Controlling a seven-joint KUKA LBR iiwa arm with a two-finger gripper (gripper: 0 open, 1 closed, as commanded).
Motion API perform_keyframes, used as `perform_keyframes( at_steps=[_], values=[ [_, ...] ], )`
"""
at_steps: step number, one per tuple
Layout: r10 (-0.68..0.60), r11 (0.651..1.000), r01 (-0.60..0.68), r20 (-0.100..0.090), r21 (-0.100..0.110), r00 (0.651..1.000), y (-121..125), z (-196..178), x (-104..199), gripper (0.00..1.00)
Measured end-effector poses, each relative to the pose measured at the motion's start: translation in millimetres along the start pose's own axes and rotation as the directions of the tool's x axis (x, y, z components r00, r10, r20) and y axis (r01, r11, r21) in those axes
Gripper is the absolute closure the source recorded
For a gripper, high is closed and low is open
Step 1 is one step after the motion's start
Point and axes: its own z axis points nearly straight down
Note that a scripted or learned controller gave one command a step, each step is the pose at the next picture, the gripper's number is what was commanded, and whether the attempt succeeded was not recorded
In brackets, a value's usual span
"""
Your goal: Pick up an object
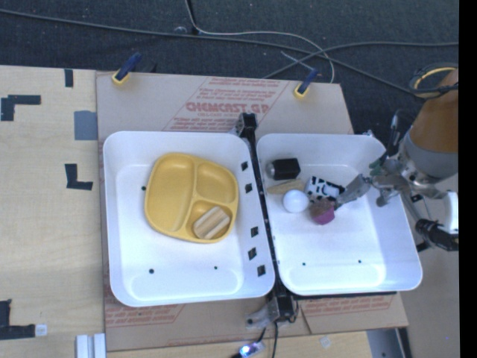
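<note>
Left bin (127, 222): yellow divided plate (190, 196), tan oval piece (212, 222) inside.
Right bin (350, 263): white ball (295, 201), black cylinder (284, 168) (matte).
My gripper (344, 196): finger state, cannot tell.

You are looking at a robotics lab test cell, not a home or kitchen. The worktop (45, 200) is bare pale board marked with black tape pieces (74, 176) along its left edge. A printed cardboard sheet (223, 107) is held at its far corners by clamps (127, 67), loose cables (246, 39) cross dark carpet (89, 13) beyond, and two white bins (130, 274) sit side by side.
</note>
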Motion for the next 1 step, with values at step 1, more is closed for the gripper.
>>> perform_keyframes(
  at_steps=[1],
  values=[
    [-0.004,1.0,0.004,0.003,-0.013,1.0,3.4,-7.8,0.4,0.0]
  ],
)
